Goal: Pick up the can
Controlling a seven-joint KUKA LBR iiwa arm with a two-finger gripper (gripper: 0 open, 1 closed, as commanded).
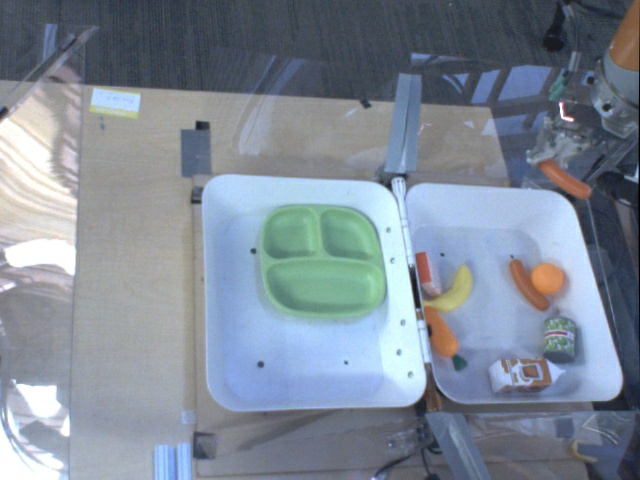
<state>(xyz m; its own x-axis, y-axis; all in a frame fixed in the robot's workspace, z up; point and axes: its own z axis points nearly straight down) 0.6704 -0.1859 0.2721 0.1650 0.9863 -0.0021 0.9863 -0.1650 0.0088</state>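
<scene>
Can (560,339) stands in the right bin (590,258) beside a carton (522,375); the tool (572,163) grips an orange carrot (566,181).

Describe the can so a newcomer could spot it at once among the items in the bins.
Start at the right-hand white bin and look to its near right corner. The can is there, just below the orange ball and right of the small carton. It is the one small cylinder with a dark green label.

The arm enters at the upper right. Its gripper (568,160) hangs above the surface's far right corner, pointing down.
</scene>
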